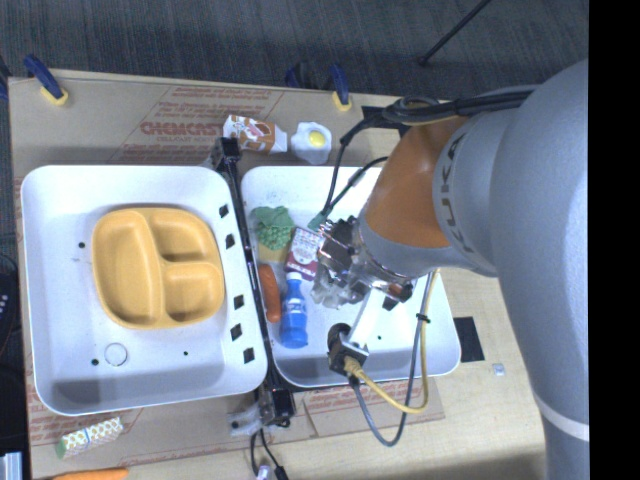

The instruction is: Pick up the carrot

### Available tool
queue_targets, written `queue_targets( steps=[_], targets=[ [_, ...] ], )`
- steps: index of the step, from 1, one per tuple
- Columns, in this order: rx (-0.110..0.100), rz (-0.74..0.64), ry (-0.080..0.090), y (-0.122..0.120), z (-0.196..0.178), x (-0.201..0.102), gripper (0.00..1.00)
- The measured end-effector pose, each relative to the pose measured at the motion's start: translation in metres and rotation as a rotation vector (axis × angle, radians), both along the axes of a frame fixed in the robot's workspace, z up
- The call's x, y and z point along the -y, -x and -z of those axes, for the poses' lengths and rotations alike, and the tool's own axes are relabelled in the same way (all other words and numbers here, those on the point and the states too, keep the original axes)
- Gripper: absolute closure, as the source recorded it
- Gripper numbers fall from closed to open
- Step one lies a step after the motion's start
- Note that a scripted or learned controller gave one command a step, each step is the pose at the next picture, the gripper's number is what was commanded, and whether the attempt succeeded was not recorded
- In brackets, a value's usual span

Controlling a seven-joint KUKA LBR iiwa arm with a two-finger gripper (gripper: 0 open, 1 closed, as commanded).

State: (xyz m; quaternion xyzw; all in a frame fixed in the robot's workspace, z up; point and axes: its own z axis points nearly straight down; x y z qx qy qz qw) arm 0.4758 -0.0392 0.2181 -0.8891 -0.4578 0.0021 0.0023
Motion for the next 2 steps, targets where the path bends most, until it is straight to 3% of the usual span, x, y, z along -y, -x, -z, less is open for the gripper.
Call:
queue_targets(
  steps=[1, 2],
  targets=[
    [-0.002, -0.071, 0.001, 0.0, 0.027, -0.1, 1.0],
    [0.002, -0.029, 0.001, -0.001, -0.061, -0.052, 1.0]
  ],
)
